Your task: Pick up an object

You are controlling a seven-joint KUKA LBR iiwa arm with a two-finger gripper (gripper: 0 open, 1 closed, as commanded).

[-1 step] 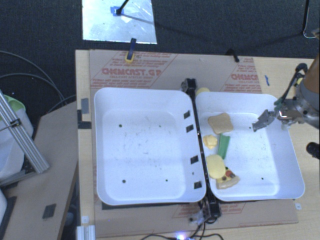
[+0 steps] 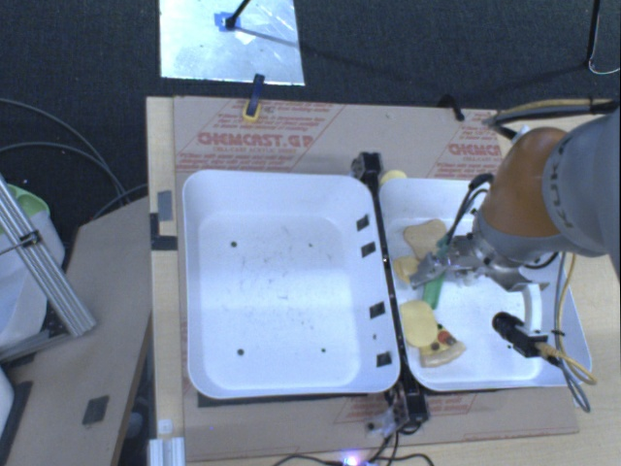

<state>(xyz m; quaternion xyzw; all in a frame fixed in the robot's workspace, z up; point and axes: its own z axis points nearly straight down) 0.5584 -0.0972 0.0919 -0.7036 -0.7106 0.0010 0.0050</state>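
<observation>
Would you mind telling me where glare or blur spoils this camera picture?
Camera view: glare washes out the shiny metal sheet at the top; the left bin is evenly lit and sharp; the arm's orange band looks soft; the gripper is slightly blurred over the right bin.

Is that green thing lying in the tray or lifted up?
Cannot tell. The green thing sits right under the pincer over the right tray, and this slanted view hides any gap beneath it.
</observation>
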